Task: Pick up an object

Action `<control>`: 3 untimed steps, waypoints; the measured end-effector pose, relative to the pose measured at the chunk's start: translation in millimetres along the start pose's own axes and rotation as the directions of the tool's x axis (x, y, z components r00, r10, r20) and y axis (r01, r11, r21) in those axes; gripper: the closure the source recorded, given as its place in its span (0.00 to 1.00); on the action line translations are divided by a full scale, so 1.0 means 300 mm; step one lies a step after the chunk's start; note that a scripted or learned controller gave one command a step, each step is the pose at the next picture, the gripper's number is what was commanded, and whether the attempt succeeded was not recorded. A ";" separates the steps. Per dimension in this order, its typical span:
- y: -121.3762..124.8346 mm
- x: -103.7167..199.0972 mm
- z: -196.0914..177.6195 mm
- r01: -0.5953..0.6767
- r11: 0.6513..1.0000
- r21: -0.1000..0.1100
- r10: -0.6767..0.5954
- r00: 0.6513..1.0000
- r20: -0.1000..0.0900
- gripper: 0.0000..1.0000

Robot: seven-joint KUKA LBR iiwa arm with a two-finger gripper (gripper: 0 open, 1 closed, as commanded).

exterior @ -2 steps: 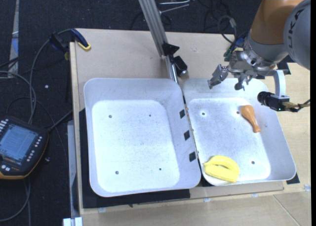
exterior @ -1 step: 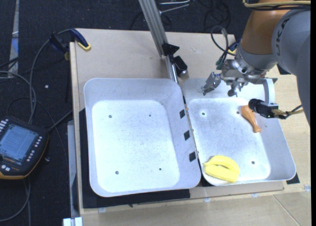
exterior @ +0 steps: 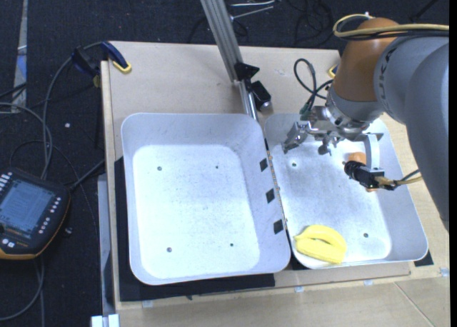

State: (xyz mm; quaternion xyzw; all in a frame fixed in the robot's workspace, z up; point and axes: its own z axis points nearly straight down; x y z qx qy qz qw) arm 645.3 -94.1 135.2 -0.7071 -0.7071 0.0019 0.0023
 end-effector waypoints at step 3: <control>-0.009 -0.003 -0.045 0.000 1.000 -0.009 0.000 1.000 0.001 1.00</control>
